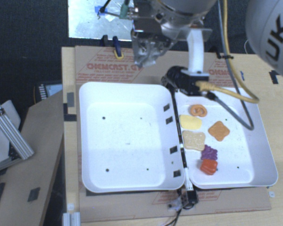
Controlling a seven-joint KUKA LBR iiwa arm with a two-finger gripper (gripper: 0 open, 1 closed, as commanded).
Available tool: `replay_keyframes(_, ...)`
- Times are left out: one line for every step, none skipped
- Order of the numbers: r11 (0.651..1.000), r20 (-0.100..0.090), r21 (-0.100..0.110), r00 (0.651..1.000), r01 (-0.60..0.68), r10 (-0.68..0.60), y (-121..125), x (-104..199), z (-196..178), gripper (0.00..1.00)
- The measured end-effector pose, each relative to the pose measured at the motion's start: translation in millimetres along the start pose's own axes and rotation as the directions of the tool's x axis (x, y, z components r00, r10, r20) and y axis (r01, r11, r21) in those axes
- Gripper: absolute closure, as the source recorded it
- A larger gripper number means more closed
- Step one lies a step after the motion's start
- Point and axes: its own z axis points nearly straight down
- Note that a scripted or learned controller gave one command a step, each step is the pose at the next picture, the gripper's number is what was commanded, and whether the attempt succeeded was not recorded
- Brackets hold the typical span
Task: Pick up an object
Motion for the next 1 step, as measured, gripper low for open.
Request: replay_keyframes(1.000,-0.001,-0.002,1.000,0.000,0.000,0.4,-0.2,-11.1,1.00)
